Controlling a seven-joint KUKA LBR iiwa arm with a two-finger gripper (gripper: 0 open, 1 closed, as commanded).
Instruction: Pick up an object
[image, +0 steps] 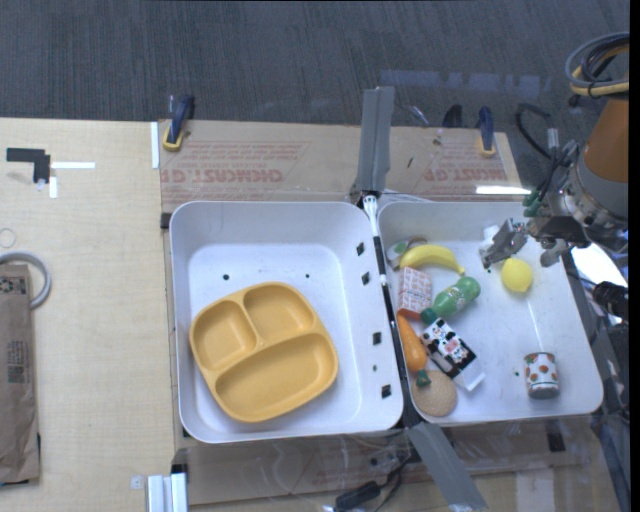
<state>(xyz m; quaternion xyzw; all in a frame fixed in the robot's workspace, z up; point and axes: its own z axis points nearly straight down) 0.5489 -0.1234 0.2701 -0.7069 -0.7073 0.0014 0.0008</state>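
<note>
Over the right bin the gripper was seen hovering, fingers spread, nothing held. Pick judged not started (lemon lay just below it, banana further left).

A robotics lab: two white bins sit on a cardboard-lined counter, blue clamps gripping its far edge, cables looped above a grey-and-orange arm.
</note>
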